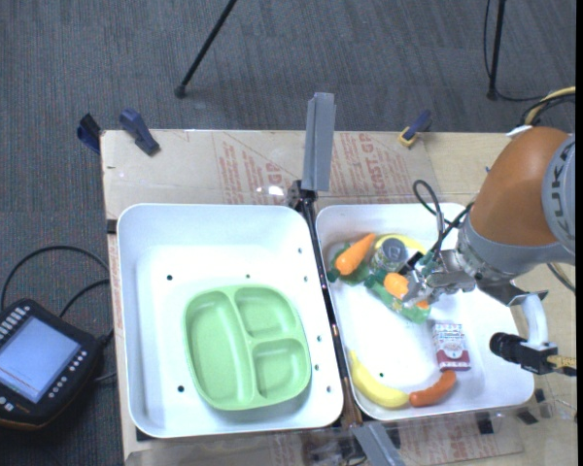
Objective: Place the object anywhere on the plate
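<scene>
Your tool (420, 282) sits low in the right bin (496, 382), down among the pile of toy food (394, 278); you cannot tell how it is set. Just beside lie a carrot (354, 254), a banana (374, 384) and a sausage (433, 389). The green plate (246, 346) rests in the left bin (155, 260).

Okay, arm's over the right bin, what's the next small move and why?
Probably lower the end effector and close on one toy in the cluster below it. The green plate in the left bin holds nothing yet, and no object is visibly gripped.
</scene>
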`<state>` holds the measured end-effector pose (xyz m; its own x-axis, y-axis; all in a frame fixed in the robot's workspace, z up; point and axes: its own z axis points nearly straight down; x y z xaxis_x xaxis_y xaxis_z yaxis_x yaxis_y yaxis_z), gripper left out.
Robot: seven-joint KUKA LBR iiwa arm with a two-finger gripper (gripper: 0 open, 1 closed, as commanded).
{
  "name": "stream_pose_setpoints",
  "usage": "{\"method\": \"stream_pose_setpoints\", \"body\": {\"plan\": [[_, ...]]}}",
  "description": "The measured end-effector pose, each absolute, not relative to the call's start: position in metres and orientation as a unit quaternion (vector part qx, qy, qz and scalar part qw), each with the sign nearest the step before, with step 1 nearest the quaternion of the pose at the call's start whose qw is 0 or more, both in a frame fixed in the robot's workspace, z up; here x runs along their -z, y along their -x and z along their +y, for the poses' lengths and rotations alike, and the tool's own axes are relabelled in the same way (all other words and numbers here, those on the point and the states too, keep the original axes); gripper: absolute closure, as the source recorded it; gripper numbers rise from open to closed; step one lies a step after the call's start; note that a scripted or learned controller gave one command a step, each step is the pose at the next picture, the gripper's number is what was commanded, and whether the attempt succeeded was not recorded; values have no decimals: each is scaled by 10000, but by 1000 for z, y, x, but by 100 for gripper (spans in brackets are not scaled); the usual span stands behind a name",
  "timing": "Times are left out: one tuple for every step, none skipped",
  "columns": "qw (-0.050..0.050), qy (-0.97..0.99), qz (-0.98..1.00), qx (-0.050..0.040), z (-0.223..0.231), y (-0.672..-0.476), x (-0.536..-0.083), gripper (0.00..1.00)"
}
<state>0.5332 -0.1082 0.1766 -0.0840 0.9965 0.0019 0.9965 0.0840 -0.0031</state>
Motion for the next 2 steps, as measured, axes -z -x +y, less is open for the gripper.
{"method": "stream_pose_setpoints", "body": {"plan": [[17,5944,-8042,-16,-15,-523,-186,100],[20,5383,-8427,-10,-64,-482,-243,100]]}}
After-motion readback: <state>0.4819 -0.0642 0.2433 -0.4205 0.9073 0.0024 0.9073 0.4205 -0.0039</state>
